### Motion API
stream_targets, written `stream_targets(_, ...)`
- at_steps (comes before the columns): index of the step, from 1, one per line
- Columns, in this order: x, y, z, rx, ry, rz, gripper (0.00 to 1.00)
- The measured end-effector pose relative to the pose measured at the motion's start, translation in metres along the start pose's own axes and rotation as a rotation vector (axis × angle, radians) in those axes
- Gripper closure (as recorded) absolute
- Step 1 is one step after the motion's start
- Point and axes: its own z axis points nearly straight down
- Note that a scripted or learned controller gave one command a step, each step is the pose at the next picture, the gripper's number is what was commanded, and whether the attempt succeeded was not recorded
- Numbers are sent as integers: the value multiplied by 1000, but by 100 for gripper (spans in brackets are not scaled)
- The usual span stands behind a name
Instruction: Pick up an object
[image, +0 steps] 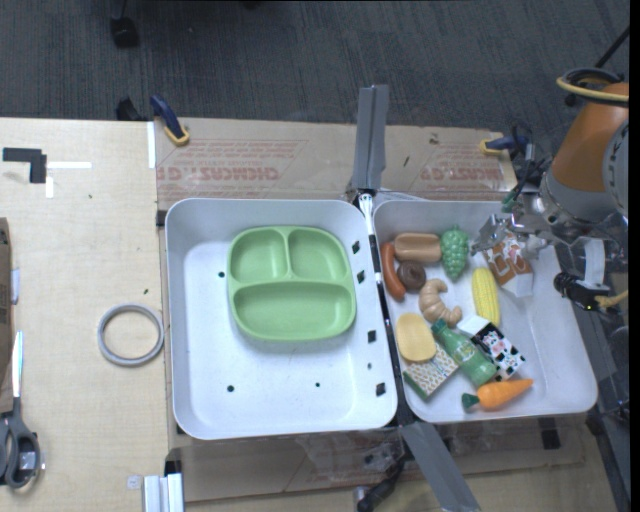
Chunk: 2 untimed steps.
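Snack packet (510, 262) sits right under the gripper (503, 238) in the right bin (560, 395); grip state, can't tell.

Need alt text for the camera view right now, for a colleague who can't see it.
The gripper hangs over the right bin's far end by a small orange-and-white packet; toy corn, carrot and more fill that bin. A green divided plate sits in the left bin.
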Motion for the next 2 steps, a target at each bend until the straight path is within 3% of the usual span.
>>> stream_targets(1, 5, -31, -152, 20, -4, -80, 0)
stream_targets(2, 10, -24, 5, 18, -3, -133, 0)
